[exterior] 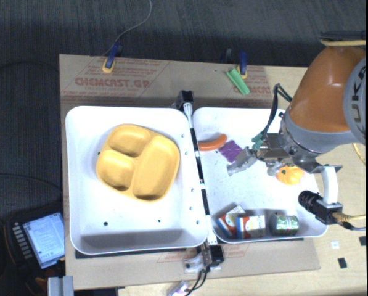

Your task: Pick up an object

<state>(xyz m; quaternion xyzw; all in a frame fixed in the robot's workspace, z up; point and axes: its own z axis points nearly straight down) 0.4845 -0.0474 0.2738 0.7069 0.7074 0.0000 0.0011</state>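
The purple toy, small, soft-looking and lumpy, lies just off my fingertips with an orange sausage beyond it. My gripper hangs low over the right bin, and I cannot tell how wide my jaws stand. Nothing is lifted, so the grab remains; a yellow duck sits behind me.

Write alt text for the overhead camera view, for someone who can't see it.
A grey and orange robot arm reaches from the right over the right-hand white bin, its gripper beside a small purple object, with an orange sausage-shaped toy, a yellow-orange toy and small cans nearby. The left-hand white bin holds a large yellow three-lobed plastic tray.
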